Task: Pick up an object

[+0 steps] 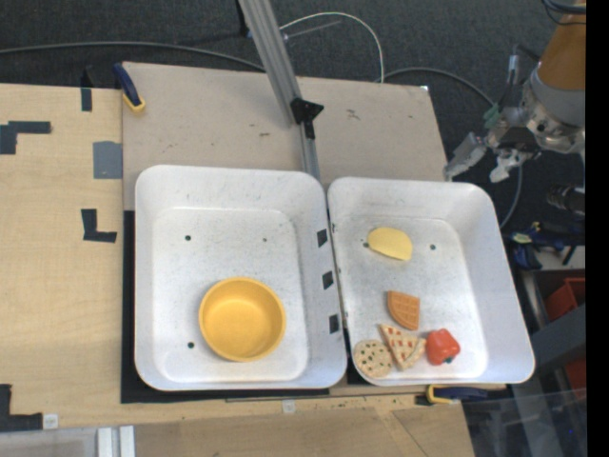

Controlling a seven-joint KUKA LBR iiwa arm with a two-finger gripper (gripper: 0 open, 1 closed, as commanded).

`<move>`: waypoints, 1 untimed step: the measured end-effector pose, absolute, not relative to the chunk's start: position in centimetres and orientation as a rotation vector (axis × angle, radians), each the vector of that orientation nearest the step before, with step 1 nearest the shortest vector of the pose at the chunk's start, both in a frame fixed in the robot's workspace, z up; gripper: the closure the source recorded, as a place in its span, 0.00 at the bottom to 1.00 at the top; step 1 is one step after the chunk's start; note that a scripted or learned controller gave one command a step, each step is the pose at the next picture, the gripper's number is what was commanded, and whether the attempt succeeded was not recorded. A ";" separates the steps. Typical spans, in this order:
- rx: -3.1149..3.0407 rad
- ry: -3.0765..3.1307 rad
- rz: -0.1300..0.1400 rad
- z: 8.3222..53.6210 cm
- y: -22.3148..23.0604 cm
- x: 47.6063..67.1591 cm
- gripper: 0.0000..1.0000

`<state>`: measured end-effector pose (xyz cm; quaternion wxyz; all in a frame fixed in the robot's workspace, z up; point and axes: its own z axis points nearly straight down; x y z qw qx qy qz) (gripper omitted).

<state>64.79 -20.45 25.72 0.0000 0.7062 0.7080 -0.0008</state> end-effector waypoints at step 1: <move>2.219 2.224 -0.003 25.7 -20.5 64.8 0.00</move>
